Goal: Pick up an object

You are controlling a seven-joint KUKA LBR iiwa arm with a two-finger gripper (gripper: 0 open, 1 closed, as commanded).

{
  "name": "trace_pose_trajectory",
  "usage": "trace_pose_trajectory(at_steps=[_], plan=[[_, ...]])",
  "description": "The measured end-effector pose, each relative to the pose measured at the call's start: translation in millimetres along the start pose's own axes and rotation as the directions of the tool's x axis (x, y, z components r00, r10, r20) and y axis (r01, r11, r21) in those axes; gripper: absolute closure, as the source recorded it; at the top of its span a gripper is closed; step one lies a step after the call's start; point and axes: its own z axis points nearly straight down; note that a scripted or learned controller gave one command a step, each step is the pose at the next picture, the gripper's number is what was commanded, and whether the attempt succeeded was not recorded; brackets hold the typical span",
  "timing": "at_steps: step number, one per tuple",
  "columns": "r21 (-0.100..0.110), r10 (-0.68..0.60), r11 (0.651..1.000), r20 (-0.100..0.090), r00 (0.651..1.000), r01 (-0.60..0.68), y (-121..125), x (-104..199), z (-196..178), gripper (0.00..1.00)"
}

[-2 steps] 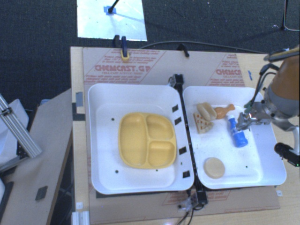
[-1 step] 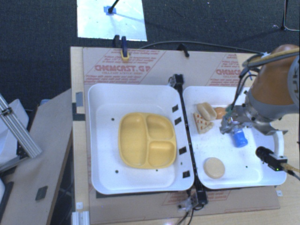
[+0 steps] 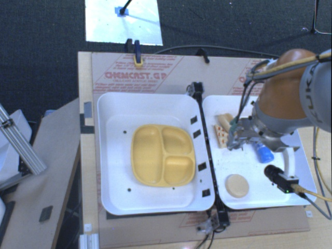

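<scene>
Two bins: you see a yellow plate (image 3: 164, 155) in the left bin (image 3: 111, 134).
Right bin (image 3: 259, 200): round disc (image 3: 237, 185), blue object (image 3: 264, 153), waffle piece (image 3: 223, 130).
Gripper (image 3: 234, 140): low over the right bin; you cannot tell its opening or hold.

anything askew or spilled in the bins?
Nothing spilled or damaged. The yellow divided plate lies flat in the left bin. In the right bin, a round tan disc, a blue object and tan pieces lie loose beside the gripper.
</scene>
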Motion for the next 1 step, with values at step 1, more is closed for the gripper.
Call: trace_pose_trajectory(at_steps=[1], plan=[[-0.001,-0.001,1.000,0.000,1.000,0.001,-9.4,58.3,-8.7,1.00]])
